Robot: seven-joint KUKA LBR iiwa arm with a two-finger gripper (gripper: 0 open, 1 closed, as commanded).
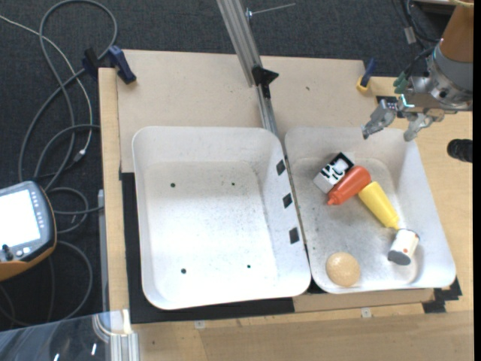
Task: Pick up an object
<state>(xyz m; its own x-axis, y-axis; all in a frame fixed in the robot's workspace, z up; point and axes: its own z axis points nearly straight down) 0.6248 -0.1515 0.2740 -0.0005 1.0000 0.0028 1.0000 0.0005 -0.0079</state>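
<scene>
My gripper (396, 127) hangs spread and empty above the right bin's (430, 201) far edge, high enough to clear its wall; the orange-and-yellow toy (364, 194), my likeliest target, lies mid-bin against a black-and-white block (333, 171).

Both bins (203, 224) look like smooth white plastic, speckled with dark marks. The tabletop (188, 89) appears as matt pale wood; the rail (240, 28) as brushed metal.

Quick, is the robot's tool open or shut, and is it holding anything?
Tool: open, holding nothing, above the right bin's far edge.
</scene>
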